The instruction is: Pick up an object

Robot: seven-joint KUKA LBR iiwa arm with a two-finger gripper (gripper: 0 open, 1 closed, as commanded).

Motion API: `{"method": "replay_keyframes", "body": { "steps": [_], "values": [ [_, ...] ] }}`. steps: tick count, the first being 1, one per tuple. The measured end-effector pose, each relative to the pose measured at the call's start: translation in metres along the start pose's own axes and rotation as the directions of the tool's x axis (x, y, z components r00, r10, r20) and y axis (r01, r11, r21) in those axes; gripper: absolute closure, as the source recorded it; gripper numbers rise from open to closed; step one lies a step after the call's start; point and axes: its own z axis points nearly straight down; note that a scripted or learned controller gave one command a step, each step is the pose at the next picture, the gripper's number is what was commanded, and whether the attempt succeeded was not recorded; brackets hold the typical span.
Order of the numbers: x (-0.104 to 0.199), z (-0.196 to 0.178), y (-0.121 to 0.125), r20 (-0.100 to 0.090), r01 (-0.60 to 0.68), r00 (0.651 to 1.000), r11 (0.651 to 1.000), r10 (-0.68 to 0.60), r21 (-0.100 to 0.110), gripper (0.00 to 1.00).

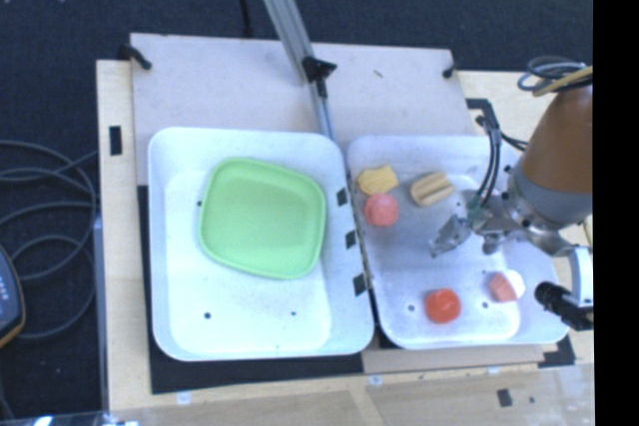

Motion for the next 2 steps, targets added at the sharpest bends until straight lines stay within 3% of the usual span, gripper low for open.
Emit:
{"method": "replay_keyframes", "body": {
  "steps": [2],
  "values": [
    [0.000, 0.090, -0.011, 0.001, 0.000, 1.000, 1.000, 0.000, -0.003, 0.00]
  ]
}}
